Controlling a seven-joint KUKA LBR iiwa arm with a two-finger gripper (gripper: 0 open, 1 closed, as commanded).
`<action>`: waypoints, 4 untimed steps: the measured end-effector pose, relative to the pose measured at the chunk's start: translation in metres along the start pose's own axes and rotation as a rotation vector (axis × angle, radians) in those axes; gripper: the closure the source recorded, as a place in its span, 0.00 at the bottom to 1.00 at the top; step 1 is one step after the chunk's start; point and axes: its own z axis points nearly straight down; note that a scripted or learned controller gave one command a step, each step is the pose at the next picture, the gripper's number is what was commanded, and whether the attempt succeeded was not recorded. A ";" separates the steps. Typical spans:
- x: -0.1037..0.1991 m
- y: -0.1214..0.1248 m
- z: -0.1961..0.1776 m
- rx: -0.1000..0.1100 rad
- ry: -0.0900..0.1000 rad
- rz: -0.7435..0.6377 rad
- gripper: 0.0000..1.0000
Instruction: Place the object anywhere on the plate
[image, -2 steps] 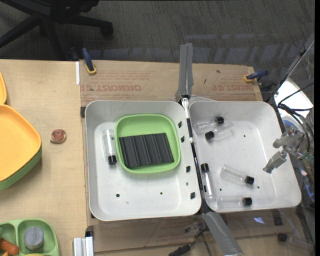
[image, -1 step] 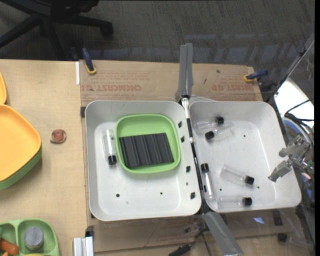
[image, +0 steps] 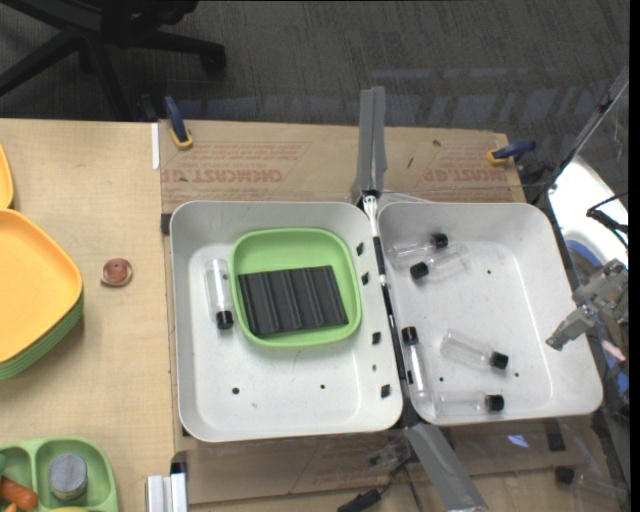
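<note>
The green plate (image: 296, 288) sits in the left bin (image: 200, 395) carrying a black ribbed block (image: 290, 300), so the placing looks done, I reckon. One vial (image: 217, 292) lies just left of the plate; more vials (image: 474, 352) scatter the right bin (image: 530, 260). The hand (image: 580, 322) hovers at the right edge; whether it is released or clenched I cannot tell. Cardboard covers the wooden tabletop (image: 80, 170); grey carpet lies beyond.

Stacked yellow plastic plates (image: 30, 290) cut off at 9 o'clock; green compartment tray (image: 55, 475) cropped at 7 o'clock.
</note>
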 end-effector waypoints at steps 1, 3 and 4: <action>0.000 0.000 -0.006 0.002 0.003 0.088 0.00; 0.000 -0.001 -0.013 0.002 0.004 0.194 0.00; 0.000 -0.001 -0.016 0.003 0.004 0.265 0.00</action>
